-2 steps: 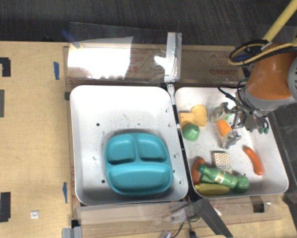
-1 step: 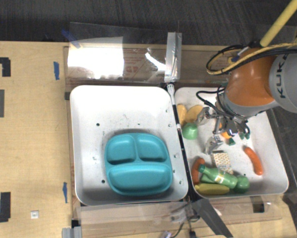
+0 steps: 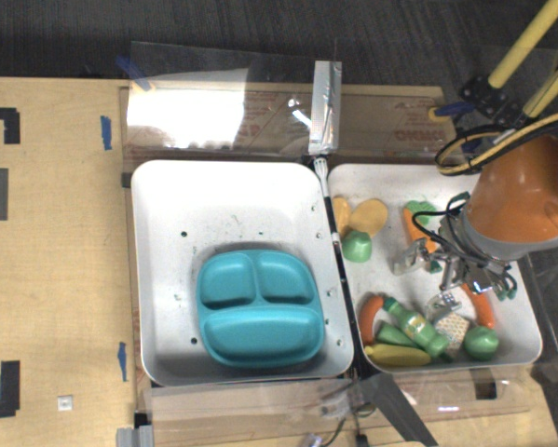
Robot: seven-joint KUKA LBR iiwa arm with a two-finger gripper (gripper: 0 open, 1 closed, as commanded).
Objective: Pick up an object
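Note:
My gripper hangs low over the middle of the right bin, under the arm's orange band. Toy foods lie around it: an orange carrot just behind it, a second carrot to its right, and a beige textured piece and a green bottle in front of it. A yellow-orange piece and a small green ball sit to its left. The view shows no object between the gripper's parts.
A red-orange piece, a yellow banana and a green ball crowd the right bin's front. The left bin holds a teal divided tray. Cables and yellow rods stand at the back right.

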